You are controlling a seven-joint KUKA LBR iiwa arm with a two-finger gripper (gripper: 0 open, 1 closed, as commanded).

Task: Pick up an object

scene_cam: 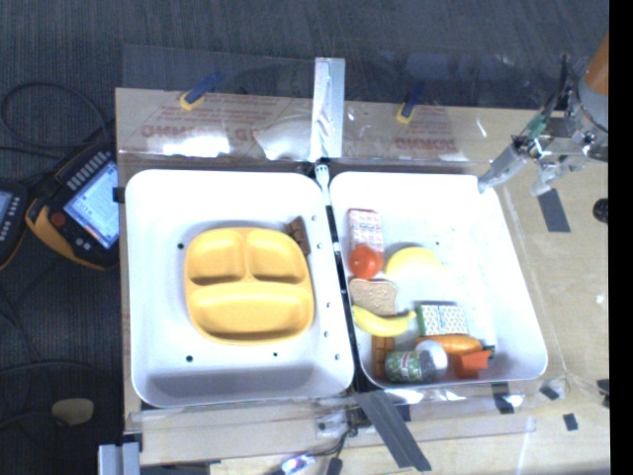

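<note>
The right bin (pixel 519 295) holds a pile of toy food: a pink-and-white carton (pixel 365 229), a red tomato (pixel 365 261), a yellow lemon (pixel 413 261), a bread slice (pixel 373 293), a banana (pixel 381 322), a green-and-white box (pixel 442 318), a carrot (pixel 453 344) and a green can (pixel 406 365). My gripper (pixel 516 179) hangs over the bench just beyond the right bin's far right corner. Its fingers are spread open with nothing between them.
A yellow divided plate (pixel 249 285) lies in the left bin (pixel 158 364), with a small brown piece (pixel 297 231) at its far right corner. A handheld pendant (pixel 84 211) lies on the floor to the left. Clamps and plastic sheeting sit behind the bins.
</note>
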